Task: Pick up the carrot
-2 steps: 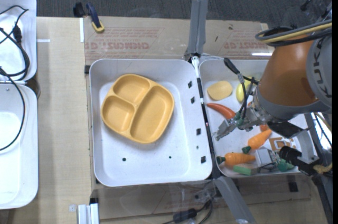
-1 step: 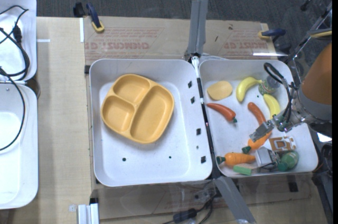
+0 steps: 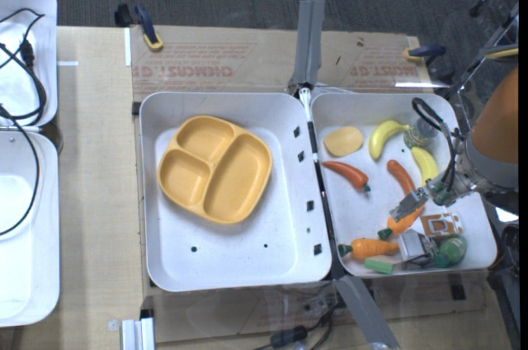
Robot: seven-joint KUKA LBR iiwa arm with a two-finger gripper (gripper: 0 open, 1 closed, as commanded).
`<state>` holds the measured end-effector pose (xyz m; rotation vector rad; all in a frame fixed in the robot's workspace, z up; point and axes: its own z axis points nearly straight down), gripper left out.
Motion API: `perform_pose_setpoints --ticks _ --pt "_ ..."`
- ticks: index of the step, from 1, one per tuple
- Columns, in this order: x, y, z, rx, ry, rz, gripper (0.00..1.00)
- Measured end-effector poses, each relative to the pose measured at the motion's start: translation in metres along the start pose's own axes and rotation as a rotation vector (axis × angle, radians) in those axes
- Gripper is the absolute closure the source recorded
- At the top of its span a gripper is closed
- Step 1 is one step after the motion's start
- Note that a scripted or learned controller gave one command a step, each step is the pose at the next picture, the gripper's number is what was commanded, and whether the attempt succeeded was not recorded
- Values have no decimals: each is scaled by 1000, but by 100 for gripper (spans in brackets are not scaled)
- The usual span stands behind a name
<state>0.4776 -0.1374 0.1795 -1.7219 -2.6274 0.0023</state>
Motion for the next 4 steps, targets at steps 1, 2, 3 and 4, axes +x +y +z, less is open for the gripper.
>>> perform_pose_setpoints --ticks 1,2,3,4 --pt "-3 -1 35 0 2 -175 0" --pt "-11 -4 88 -3 0 -164 0" --pt "-10 -3 80 -3 3 -162 100" --pt "80 35 -12 -1 0 -97 100"
